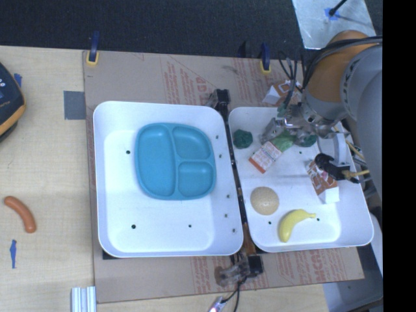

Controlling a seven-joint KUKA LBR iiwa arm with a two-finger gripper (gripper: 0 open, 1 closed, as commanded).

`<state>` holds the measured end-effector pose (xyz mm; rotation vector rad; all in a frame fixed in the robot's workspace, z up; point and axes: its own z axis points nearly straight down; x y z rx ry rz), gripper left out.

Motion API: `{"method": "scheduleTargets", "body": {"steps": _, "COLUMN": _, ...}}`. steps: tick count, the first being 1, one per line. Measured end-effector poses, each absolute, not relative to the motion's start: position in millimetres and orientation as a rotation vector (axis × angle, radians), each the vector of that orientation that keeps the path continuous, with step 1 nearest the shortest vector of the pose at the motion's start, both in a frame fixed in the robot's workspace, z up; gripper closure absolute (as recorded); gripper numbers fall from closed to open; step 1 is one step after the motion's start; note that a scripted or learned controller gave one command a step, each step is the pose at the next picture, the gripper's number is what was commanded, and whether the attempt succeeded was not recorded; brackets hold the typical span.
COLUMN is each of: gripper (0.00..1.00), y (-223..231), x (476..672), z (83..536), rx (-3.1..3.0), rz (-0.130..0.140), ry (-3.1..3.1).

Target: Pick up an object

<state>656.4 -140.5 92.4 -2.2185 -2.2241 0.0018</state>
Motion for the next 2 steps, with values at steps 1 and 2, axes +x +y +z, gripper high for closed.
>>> {"method": "scheduleTargets", "body": {"steps": 1, "gripper": 1.0, "y": -140.8, "x": 656.2, "z": 103.0, "rx": -2.214, "rz": 0.005, "ry": -2.227}}
{"method": "scheduleTargets", "body": {"steps": 2, "gripper": 1.0, "y": -63.7, "x": 616.5, "z": 192.8, "rx": -2.215, "rz": 0.0, "ry": -2.225}}
